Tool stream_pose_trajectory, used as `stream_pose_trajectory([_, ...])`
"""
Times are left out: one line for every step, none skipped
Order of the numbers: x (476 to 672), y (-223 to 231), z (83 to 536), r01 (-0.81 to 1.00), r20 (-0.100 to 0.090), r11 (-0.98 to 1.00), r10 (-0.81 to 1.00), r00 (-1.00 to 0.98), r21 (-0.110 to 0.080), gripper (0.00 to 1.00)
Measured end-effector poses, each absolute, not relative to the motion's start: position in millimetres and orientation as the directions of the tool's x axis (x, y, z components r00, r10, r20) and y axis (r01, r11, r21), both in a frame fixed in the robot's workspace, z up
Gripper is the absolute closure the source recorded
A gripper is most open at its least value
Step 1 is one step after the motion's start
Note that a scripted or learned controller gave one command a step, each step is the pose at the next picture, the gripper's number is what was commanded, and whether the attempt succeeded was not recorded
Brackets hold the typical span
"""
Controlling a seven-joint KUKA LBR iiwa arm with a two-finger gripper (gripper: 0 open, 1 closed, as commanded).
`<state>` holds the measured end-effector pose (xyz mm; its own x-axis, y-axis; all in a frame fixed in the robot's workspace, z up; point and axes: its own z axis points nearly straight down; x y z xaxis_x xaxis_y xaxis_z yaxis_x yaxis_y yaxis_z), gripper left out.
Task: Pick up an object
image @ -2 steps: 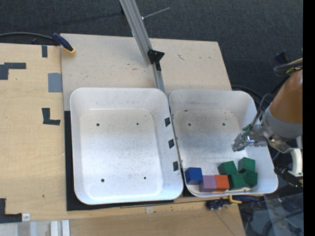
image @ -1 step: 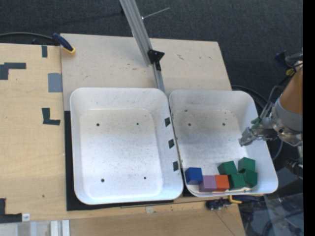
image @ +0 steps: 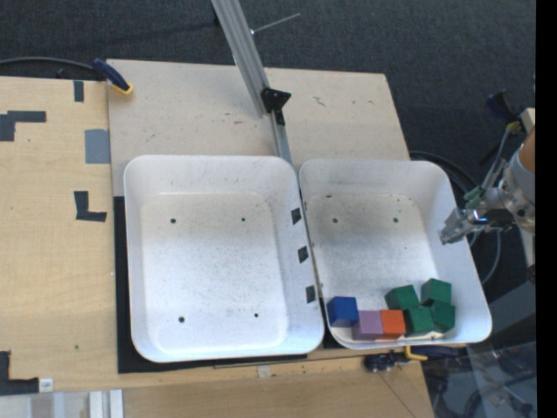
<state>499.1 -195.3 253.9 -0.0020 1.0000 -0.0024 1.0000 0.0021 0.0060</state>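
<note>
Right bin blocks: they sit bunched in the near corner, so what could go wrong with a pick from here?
The blocks touch one another, so the fingers may find no gap and just push them. They also crowd the right bin wall, which may obstruct the descent. The gripper sits at the right rim, apart from them.

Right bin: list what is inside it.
The right bin holds a blue block, a purple block, an orange block and several green blocks, clustered in its near corner. How many green blocks there are is unclear, since they overlap.
</note>
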Motion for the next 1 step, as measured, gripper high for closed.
stream_pose_trajectory([515.5,-146.7,241.3,1.0,0.001,0.005,1.0,-0.005,-0.001,1.0])
